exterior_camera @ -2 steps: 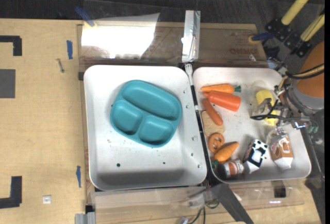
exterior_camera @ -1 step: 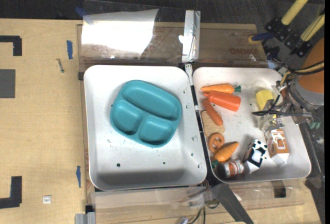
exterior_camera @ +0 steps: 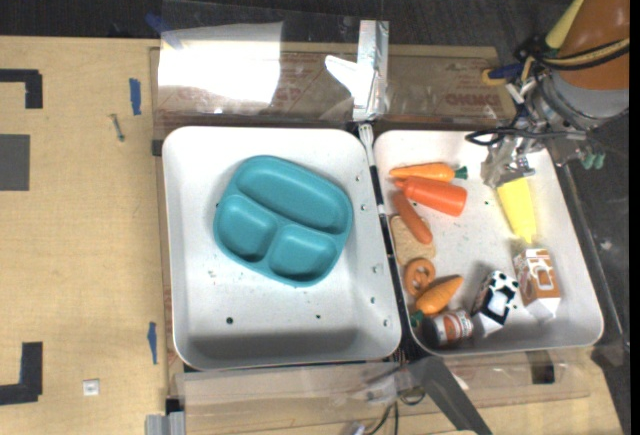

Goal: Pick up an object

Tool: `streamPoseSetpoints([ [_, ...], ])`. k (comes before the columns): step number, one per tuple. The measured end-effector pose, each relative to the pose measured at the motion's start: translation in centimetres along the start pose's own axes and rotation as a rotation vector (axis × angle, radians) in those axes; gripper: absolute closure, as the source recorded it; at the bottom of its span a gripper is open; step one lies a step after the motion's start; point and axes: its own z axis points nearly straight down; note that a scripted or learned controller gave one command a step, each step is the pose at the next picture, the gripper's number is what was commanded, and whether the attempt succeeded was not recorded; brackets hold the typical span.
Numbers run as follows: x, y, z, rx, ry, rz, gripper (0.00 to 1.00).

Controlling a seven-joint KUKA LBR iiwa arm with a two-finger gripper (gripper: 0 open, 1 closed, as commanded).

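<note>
One arm point(exterior_camera: 590, 33) top right, over right bin point(exterior_camera: 580, 323)

bins point(exterior_camera: 190, 223): looking smooth white plastic, glare showing upper left | teal tray point(exterior_camera: 283, 218): appearing matt plastic | bench point(exterior_camera: 70, 223): looking like pale matt wood

Position: fixed above the bench point(exterior_camera: 80, 223), set back from it
Facing: down at a slant; both bins in frame, left bin point(exterior_camera: 190, 253) near centre, right bin point(exterior_camera: 575, 283) just right of it
Arm point(exterior_camera: 595, 33): enters right of the right bin, at upper edge
</note>
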Motion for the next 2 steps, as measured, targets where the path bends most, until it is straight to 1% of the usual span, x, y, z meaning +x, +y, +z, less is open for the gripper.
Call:
streamPoseSetpoints([
  [1, -2.3, 1.3, 6.7, -0.006, 0.017, -0.05, 1.0],
  [2, -4.2, 7.4, -4.8, 0.0, -0.003, -0.067, 1.0],
])
